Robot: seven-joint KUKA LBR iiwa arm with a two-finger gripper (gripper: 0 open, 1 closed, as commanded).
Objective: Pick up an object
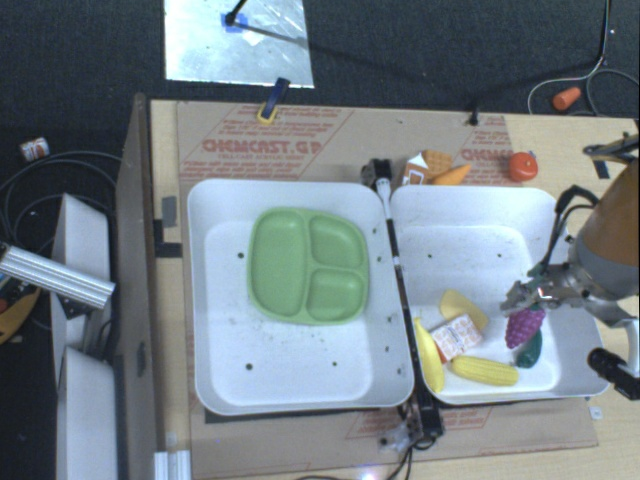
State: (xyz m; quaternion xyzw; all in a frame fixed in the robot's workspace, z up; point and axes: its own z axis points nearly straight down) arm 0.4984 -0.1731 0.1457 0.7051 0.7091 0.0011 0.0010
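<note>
So my hand [530,296] was down in the right bin [470,213] near its right edge, sitting just above the purple grapes [523,325], and honestly I couldn't tell if it was spread or pinching anything. The grapes lay by the bin's front right corner beside a corn cob [485,371], with a banana [429,356] nearby, and the green plate [306,265] sat in the left bin [225,368].

matt green plastic tray [306,265], glossy white bins [222,383], cardboard base [300,138]
</note>
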